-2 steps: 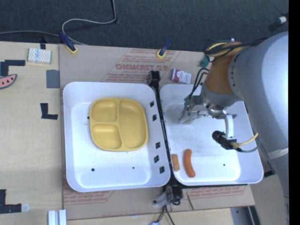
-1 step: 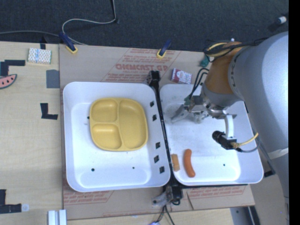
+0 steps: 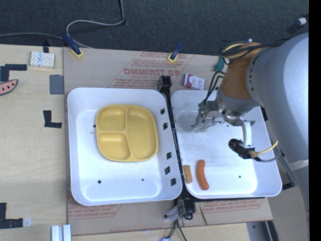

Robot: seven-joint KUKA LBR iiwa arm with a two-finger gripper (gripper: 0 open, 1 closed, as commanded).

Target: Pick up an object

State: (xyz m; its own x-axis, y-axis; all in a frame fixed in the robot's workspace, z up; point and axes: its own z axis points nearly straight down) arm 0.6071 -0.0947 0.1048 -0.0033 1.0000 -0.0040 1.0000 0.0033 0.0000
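Observation:
An orange sausage-shaped piece [image 3: 201,174] lies near the front of the right bin [image 3: 225,187]. Just left of it, against the divider, sits a small tan block [image 3: 187,173]. A yellow three-section plate [image 3: 127,132] rests in the left bin [image 3: 83,149]. My gripper [image 3: 201,123] hangs low over the back middle of the right bin, well behind the sausage and the block. Its tips are small and blurred against the white floor, and I see nothing between them.
A small red and white packet [image 3: 193,81] lies on the cardboard behind the right bin. Yellow clamps [image 3: 175,54] hold the cardboard's back edge. The grey arm [image 3: 281,84] covers the bin's right side, with a black cable fitting [image 3: 239,147] below the wrist.

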